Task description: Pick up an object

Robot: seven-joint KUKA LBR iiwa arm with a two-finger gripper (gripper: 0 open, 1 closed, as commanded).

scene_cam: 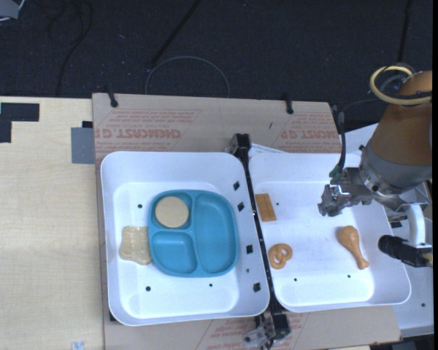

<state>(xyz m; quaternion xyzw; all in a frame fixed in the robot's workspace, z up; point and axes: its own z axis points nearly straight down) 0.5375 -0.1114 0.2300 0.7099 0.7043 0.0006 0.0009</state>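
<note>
Nearest the camera, a small brown pretzel-shaped toy [280, 255] lies in the right white bin [306, 297]. Right of the pretzel rests a tan plastic drumstick [352, 245], my likely target. My jaws [333, 200] hover above it; whether apart, I cannot tell.

Two white bins [124, 195] are seen; blue divided tray [193, 233] w/ tan round cookie [171, 211]; pale beige piece [135, 244] beside; orange-brown pretzel [280, 255], drumstick [352, 245], cracker [264, 207].
</note>
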